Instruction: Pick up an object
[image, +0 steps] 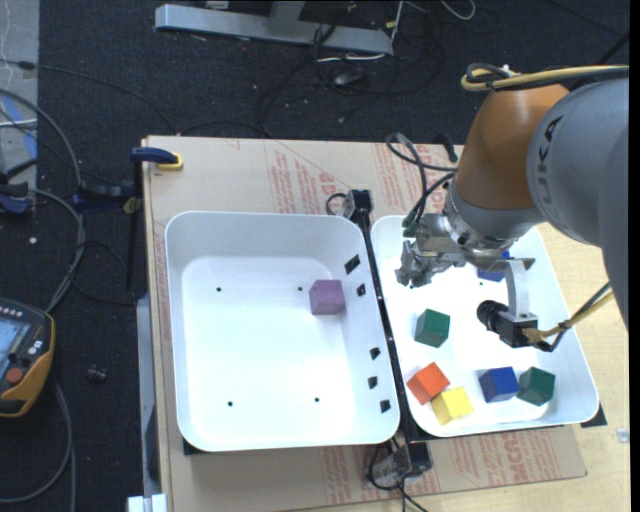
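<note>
Five blocks waiting in right bin (575, 395); gripper (415, 268), grip state unclear, poised above green block (433, 327). Approach stage; next, likely descent and closing.

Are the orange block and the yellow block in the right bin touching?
Touching. The camera view shows the orange block and the yellow block pressed together corner to edge, with no white bin floor between them.

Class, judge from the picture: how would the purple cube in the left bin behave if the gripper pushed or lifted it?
The purple cube rests on a flat face, so it would probably slide, not roll. Its crisp edges suggest stiffness. It looks small, likely light.
</note>
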